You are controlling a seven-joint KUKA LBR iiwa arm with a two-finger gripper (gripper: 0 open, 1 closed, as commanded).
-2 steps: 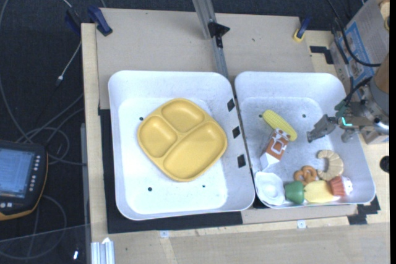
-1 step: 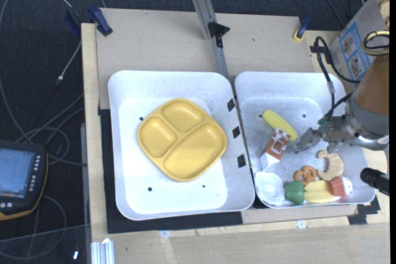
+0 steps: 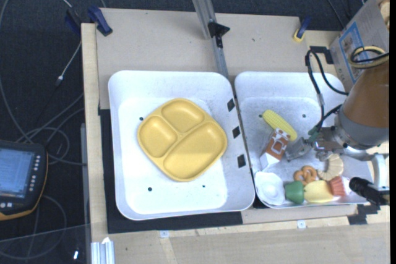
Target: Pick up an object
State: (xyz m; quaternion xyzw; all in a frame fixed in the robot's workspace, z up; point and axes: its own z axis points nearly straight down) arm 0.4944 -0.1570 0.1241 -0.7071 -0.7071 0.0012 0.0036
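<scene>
Two white bins sit side by side on the bench. The left bin (image 3: 124, 108) has one thing in it: a yellow plate (image 3: 182, 139) with three sections, far to the left of the gripper.

The gripper (image 3: 304, 146) is down low in the right bin (image 3: 272, 86), at the end of the grey and orange arm (image 3: 368, 105). It is too dark and small to tell whether it is wide or narrow.

The toy foods are all in the right bin, crowded near the gripper. One yellow corn cob (image 3: 279, 122) lies just up and to the left of it. One small brown and white box (image 3: 276, 146) is right beside it on the left, maybe touching. Just below the gripper is one pretzel (image 3: 305, 174). Lower still are one white cup (image 3: 270, 187), one green pepper (image 3: 294, 193) and one yellow lemon (image 3: 319, 192), packed in a row. One red piece (image 3: 337, 185) sits at the end of that row, and one pale round cookie (image 3: 334, 165) is just below and to the right of the gripper.
</scene>
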